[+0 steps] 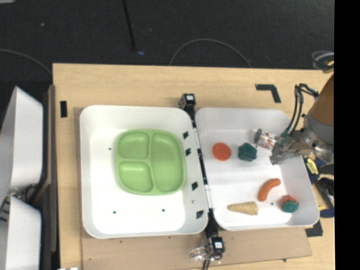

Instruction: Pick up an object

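Bench: two white bins sat side by side, joined along a middle seam with black clips.
Left bin [95, 207]: it bore a green plate [151, 162] with three compartments, lying flat near its middle; nothing lay in the compartments.
Right bin [236, 218]: it carried the loose objects, spread well apart, likely so that one could be taken without crowding another.
Disc [221, 151]: red and round, in the upper left part of the right bin.
Teal lump [247, 152]: just beside the disc, to its right, apart from it.
Sausage [269, 188]: orange-red, tilted, lower right of the bin's middle.
Cone [243, 208]: tan, lying on its side near the front wall, tip pointing right.
Ball [289, 204]: red and teal, near the front right corner.
Arm: it reached in from the right, orange band above the wrist, low over the bin's right side.
Gripper [269, 142]: it pointed left toward the teal lump; a pale, shiny piece showed at its tip, too blurred to name.
Fingers: whether they stood wide or narrow I could not tell.
Nearest object: the teal lump lay just left of and a little below the tip, seemingly apart from it.
Judgement: nothing was clearly held; the pick looked not yet done.
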`<state>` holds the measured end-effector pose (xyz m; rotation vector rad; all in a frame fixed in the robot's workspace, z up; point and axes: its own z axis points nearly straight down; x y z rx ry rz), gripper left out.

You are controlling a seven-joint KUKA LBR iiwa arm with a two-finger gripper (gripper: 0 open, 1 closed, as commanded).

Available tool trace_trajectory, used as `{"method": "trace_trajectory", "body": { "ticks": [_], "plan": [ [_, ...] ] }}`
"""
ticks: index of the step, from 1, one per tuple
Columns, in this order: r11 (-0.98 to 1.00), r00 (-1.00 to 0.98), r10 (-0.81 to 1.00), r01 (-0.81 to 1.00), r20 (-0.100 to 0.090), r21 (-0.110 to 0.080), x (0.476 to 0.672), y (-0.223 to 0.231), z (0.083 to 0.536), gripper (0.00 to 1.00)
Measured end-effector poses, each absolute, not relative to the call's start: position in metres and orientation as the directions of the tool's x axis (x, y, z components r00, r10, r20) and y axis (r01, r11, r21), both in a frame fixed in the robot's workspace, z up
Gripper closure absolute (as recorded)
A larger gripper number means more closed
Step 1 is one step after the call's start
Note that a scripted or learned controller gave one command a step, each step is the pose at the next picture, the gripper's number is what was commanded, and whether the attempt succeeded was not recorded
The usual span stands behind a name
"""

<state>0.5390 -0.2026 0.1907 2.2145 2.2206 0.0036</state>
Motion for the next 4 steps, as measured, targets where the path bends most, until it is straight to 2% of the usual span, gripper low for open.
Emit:
{"method": "trace_trajectory", "body": {
  "ticks": [1,2,3,4],
  "plan": [
    [0.003,-0.003,1.000,1.000,-0.004,0.008,0.538,-0.210,0.253,1.00],
    [0.004,-0.004,1.000,1.000,-0.001,0.003,0.539,-0.210,0.254,1.00],
    [0.008,-0.008,1.000,1.000,0.000,0.003,0.561,-0.160,0.262,1.00],
    [0.007,-0.007,1.000,1.000,0.000,0.003,0.575,-0.107,0.267,1.00]
  ]
}}
